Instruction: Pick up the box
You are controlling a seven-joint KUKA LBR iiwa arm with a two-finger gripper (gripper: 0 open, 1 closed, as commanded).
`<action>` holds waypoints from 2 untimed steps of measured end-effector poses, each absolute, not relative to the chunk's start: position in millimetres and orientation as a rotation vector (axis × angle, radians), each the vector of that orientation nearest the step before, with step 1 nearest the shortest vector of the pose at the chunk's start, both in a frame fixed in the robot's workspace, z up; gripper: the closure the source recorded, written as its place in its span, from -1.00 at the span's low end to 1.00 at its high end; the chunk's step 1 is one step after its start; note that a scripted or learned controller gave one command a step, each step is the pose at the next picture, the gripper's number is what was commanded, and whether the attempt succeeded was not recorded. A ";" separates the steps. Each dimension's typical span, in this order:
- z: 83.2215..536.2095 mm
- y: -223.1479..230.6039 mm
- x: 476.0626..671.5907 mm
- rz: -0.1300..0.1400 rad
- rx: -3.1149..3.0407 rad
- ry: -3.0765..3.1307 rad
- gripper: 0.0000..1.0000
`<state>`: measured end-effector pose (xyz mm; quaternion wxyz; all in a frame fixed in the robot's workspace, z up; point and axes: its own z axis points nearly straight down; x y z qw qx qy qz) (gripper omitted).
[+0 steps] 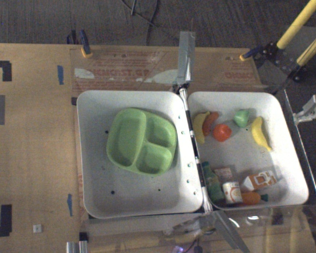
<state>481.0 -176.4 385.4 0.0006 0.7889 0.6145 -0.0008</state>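
Pincer parked at the right bin edge, state can't tell; box lies well apart from it, wedged among toys, so no grasp yet.

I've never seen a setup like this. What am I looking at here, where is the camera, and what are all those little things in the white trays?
You are looking down at a slant from a camera fixed above a workbench. A robot arm works at this bench, reaching in from the right, and its job is to pick up a box. Two shallow white bins sit side by side. The left bin holds a green divided plate. The right bin holds toy groceries: two bananas, a red tomato-like piece, a small green piece, a dark green bottle, and a few little cartons. The likely target is one of these, perhaps the orange and white carton or the small box near the front edge. Nothing is being held.
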 end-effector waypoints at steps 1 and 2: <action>396.2 -176.8 482.0 0.000 2.473 1.929 1.00; 395.7 -176.6 482.1 -0.002 2.474 1.930 -1.00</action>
